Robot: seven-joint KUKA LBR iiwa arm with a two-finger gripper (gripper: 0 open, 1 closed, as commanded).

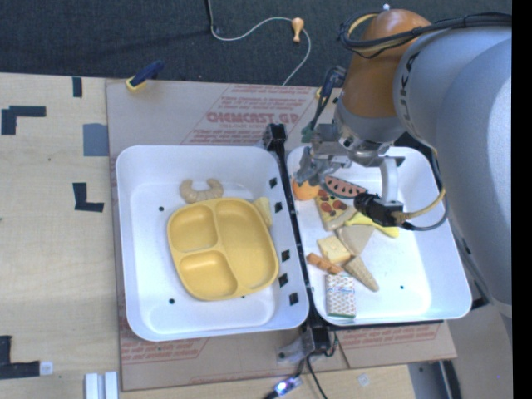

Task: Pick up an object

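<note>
My gripper (314, 168) hangs low over the far left corner of the right bin (416, 306). Just below it lie a small orange piece (304, 192) and a red toy slice with dark seeds (342, 187). Toward the front are a yellow banana-like piece (371, 222), tan cheese-like wedges (347, 248), a brown stick (320, 263) and a green-and-white packet (340, 295). The arm's wrist covers the bin's far edge.
The left bin (137, 223) holds a yellow divided plate (223, 248) and a tan curved piece (202, 191). A black-clipped divider (287, 223) separates the bins. A white cable (249, 32) and a blue-yellow clip (145, 75) lie beyond the cardboard.
</note>
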